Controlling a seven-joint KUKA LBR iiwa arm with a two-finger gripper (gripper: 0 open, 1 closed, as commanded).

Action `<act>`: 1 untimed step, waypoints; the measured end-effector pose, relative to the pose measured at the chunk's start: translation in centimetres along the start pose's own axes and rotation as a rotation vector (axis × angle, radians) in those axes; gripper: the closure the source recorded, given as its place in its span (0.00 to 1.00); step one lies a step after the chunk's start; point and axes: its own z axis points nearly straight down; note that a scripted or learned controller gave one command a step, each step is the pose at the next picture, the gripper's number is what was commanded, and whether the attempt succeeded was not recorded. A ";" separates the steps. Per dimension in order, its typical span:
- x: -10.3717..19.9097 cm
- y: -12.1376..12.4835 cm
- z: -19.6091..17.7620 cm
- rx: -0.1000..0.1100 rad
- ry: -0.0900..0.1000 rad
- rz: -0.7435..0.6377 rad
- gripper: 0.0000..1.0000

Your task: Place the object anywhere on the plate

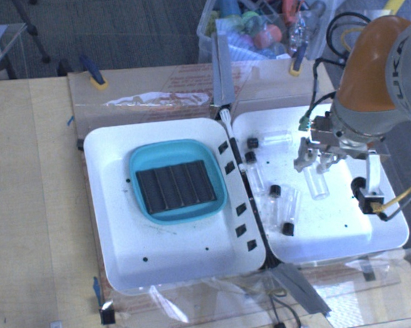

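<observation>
While my gripper [318, 165] hangs over the right bin [354, 232] gripping a clear vial [316, 183] between its fingers, the pick step looks complete, and the next move calls for carrying it left above the blue plate [175, 181].

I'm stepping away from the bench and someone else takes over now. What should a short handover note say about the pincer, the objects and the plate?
Pincer: hovering over the right bin, above a clear vial; whether it grips anything cannot be told from this view.
Objects: several clear vials with black caps lie loose in the right bin, for example one at and one near the divider.
Plate: the blue plate with a dark ribbed insert sits in the left bin; no vial is on it.
Done: nothing placed yet.
Left: secure one vial, carry it across the divider and set it on the plate.
</observation>
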 end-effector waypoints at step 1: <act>0.0 0.0 0.0 0.000 0.000 0.000 0.00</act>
